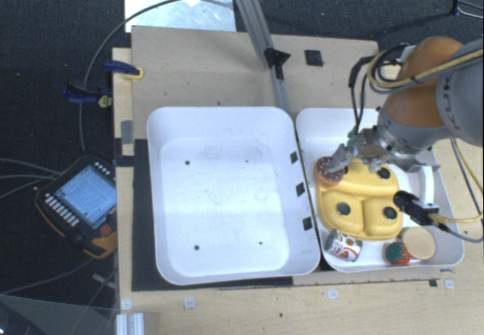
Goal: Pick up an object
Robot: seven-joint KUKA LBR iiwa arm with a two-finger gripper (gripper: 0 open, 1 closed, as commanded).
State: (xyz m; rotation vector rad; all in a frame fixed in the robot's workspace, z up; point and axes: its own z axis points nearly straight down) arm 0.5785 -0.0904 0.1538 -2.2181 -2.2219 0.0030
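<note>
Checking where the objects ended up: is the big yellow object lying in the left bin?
No, the yellow object lies in the right bin, next to the gripper; the left bin shows bare white floor.

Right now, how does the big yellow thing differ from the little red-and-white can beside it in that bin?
The yellow object is far larger, lumpy and one colour with dark holes; the can is small, cylindrical, red and white, lying on its side. The gripper is at the yellow object's upper edge, away from the can. Both lie in the right bin.
</note>
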